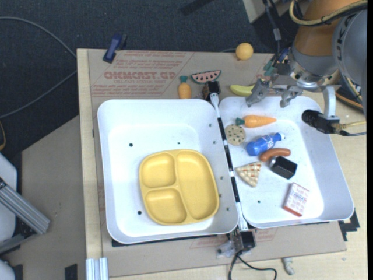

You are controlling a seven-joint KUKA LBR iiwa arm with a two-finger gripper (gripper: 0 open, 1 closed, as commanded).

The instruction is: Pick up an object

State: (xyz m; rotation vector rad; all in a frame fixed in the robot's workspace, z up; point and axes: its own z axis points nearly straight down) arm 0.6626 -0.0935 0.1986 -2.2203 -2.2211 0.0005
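My gripper (271, 98) hangs over the far edge of the right bin (335, 174), open, with nothing between its fingers. Just in front of it in the bin lies an orange carrot (259, 121). Further forward lie a round cookie (235, 134), a blue bottle (263, 144), a brown sausage (275, 154), a black block (283, 167), a pizza slice (249, 173) and a red-and-white box (296, 199). None of them touches the gripper.
The left bin (116, 156) holds a yellow divided plate (178, 186). Behind the bins on the bench lie a banana (240, 89), an orange ball (245, 51), a watermelon slice (206, 76), a small orange fruit (185, 89) and a blue clip (113, 48).
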